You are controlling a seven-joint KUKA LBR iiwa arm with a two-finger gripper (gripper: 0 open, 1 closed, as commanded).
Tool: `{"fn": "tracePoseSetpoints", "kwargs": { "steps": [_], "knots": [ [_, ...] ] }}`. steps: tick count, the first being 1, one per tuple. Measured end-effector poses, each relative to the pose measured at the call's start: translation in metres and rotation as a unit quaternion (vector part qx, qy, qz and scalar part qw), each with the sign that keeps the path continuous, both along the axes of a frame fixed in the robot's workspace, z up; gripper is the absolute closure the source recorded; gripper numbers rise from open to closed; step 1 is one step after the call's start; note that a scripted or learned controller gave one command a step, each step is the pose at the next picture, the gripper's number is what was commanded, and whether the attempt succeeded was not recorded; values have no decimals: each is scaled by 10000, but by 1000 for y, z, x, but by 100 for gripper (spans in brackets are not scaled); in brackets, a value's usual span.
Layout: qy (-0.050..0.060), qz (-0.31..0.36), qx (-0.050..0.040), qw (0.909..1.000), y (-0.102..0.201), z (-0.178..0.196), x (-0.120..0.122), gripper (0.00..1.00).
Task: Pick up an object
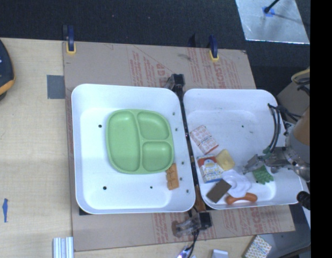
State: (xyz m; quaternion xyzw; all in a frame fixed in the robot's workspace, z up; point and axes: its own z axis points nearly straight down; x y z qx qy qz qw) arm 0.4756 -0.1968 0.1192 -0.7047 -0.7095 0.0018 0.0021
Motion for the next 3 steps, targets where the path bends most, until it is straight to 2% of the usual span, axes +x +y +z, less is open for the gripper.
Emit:
{"fn": "tracePoseSetpoints", "kwargs": {
  "steps": [1, 2, 3],
  "knots": [
    [4, 4, -1, 10000, -1, 10, 0, 100],
    [8, 12, -3, 10000, -1, 10, 0, 0],
    [-27, 5, -13, 10000, -15, -29, 31, 0]
  ]
}}
